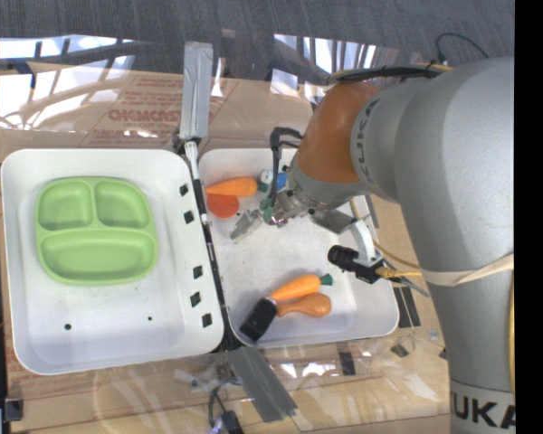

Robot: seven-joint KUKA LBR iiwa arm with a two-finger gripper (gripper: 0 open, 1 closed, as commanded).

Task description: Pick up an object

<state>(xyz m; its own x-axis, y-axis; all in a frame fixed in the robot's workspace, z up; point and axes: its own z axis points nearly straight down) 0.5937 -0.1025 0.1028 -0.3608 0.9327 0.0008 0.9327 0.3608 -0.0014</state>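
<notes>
My gripper [256,218] hangs low over the upper middle of the right bin [371,319], under the orange-banded wrist. Just left of it lie an orange carrot-shaped toy [232,187] and a red-orange round piece [223,206], close to the bin's left wall. I see nothing clearly held in the gripper. Toward the bin's front lie a second carrot [299,287] with a green tip, an orange pear-shaped piece [307,306] and a black block [258,319].
The left bin [36,333] holds a green divided plate [95,230]. A divider with black clips [202,251] separates the two bins. The arm's grey body covers the right side of the right bin, and a black cable plug [348,260] hangs there.
</notes>
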